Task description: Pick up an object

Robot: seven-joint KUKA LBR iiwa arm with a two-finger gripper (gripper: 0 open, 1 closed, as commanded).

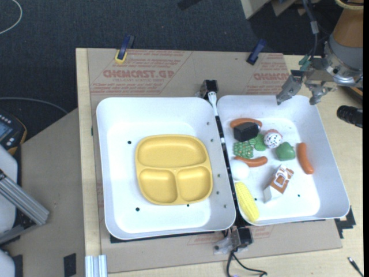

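My gripper point(300, 96) hangs open above the back edge of the right bin point(323, 195), with nothing between its fingers. Below and in front of it the bin holds small toys: a black block point(246, 131) lying on an orange sausage point(237, 122), a green bumpy piece point(244, 149), a white speckled ball point(273, 138), a green pepper point(285, 151), an orange carrot point(305, 157), another orange sausage point(255, 161), a white egg point(240, 170), a corn cob point(247, 201) and a small brown-and-white box point(281, 180).
The left bin point(115, 126) holds a yellow divided tray point(173, 169). A black divider clip point(210, 88) sits between the bins at the back. Blue clamps point(123, 48) point(255, 52) grip the cardboard base along its far edge.
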